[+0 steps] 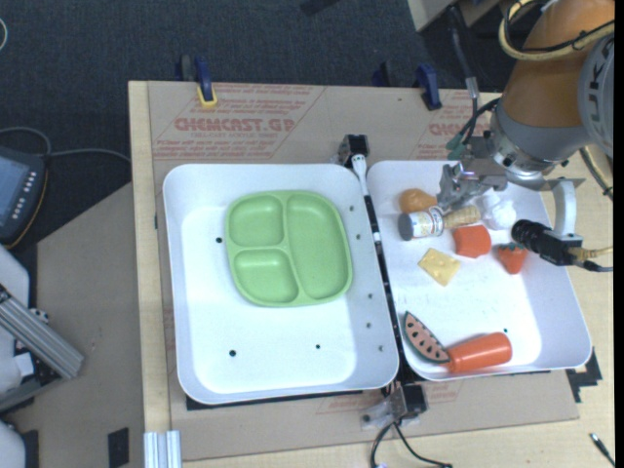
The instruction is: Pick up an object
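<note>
Small bottle (436, 222) lay on its side toward the far end of the right-hand bin (492, 300), as my camera saw it, with its pale cap pointing at the divider between the two bins. The gripper (456, 195) hung right over the bottle's tan end, and the grey arm (546, 86) with its orange band reached in from the right behind it. From my slanted view I could not tell whether the claw was open or closed, or whether it was touching the bottle at all.

Around the bottle I saw a cluster of other pieces. A rounded orange-brown lump (416, 201) sat just beyond the cap. A red-orange block (473, 241) lay just beside the bottle on the near side, and a yellow wedge (439, 265) lay a little nearer still. A white crumpled piece (501, 210) sat to the right of the gripper, with a small red piece (511, 257) nearer than it. At the near edge of that bin, well apart from the gripper, a watermelon slice (425, 337) touched an orange-red cylinder (480, 352) lying flat.

In the left-hand bin (205, 330) a green divided plate (290, 247) rested flat, with nothing on it.
</note>
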Robot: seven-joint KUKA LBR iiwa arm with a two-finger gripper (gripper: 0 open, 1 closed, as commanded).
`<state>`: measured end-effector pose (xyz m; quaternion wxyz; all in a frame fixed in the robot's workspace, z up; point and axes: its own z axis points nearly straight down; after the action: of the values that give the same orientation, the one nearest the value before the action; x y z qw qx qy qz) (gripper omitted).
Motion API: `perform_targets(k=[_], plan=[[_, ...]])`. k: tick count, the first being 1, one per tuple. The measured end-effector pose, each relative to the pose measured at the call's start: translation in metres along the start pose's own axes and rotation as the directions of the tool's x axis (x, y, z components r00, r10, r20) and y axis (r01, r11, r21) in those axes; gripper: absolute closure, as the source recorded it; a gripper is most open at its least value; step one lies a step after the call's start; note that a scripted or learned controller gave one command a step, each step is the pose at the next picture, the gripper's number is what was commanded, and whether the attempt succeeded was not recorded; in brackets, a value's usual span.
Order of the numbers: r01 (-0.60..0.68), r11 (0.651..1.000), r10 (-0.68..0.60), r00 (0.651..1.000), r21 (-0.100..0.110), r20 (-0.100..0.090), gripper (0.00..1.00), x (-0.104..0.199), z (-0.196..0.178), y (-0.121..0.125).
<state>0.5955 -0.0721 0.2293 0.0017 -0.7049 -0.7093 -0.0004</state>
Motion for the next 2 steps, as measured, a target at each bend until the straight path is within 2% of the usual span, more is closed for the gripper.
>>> perform_targets(k=[1,2], plan=[[0.000,1.000,0.000,1.000,-0.003,0.002,1.00,0.055,0.009,0.013],[-0.001,1.000,0.001,1.000,0.001,0.001,1.00,0.107,0.014,0.005]])
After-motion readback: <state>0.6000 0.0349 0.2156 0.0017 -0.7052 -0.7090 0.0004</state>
